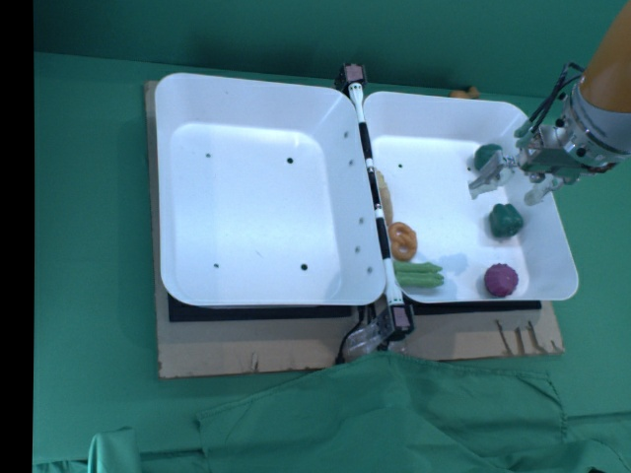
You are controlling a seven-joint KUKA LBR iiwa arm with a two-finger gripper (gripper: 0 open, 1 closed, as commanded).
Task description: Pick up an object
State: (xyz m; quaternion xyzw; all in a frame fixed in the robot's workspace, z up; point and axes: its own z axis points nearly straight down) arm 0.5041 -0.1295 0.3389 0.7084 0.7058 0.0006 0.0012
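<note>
Dark green lump (487, 155) right by the spread claw (510, 177), probably the pick target; nothing pinched yet.

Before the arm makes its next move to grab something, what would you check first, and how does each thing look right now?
1. Things to grab are in reach: ok. The right bin holds two dark green lumps, a purple ball, green beans and an orange ring.
2. Gripper over that bin: ok, near its right side.
3. Gripper lined up on one thing: cannot tell; it sits between the two green lumps.
4. Something already held: cannot tell.
5. Target stands apart from its neighbours: ok for the purple ball; not ok for the beans and ring, which lie close together.
</note>
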